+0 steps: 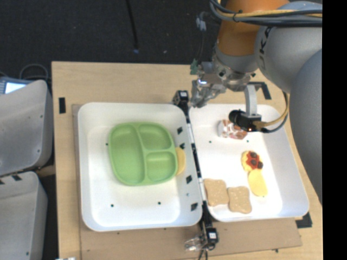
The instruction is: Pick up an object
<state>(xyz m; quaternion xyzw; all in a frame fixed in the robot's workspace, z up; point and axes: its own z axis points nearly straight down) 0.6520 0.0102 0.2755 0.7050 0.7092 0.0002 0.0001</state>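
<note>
The right bin (282, 196) holds a small red and white object (233, 130) near its back, a yellow piece with red and dark bits (252, 160), a plain yellow oval (258, 184) and two tan toast slices (216, 192) (239, 199) at the front. My gripper (203, 95) hangs over the back left corner of this bin, close to the divider between the bins. It is to the left of and behind the red and white object. I see nothing held in it.
In the left bin (95, 199) lies a green divided plate (143, 153) with a yellow piece (181, 160) poking out at its right edge. A black fitting with a cable (240, 118) sits just behind the red and white object.
</note>
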